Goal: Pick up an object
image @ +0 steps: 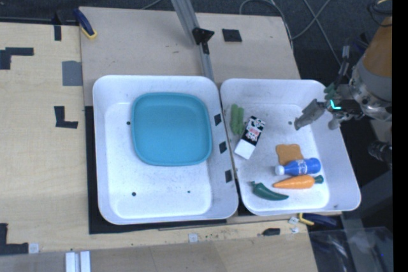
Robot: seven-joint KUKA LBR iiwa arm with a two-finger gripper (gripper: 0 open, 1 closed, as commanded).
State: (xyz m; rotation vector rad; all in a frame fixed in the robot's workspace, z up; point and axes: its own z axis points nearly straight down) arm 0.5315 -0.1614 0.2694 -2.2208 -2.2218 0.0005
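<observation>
The right bin [331, 137] holds several small things. A green pickle-like piece [237, 118] lies by its left wall, with a white and black box [250, 137] next to it. Toward the front lie a brown toast piece [289, 153], a blue bottle [299, 167], an orange carrot [295, 183] and a dark green pepper [268, 192]. My gripper [315, 124] hangs over the bin's right side, above and behind the toast. It is open, with nothing between its fingers [306, 116].
The left bin [115, 156] holds a teal square plate [171, 128]. A grey metal pole [185, 3] slants up from the gap between the bins. Cables run across the dark floor behind the bench.
</observation>
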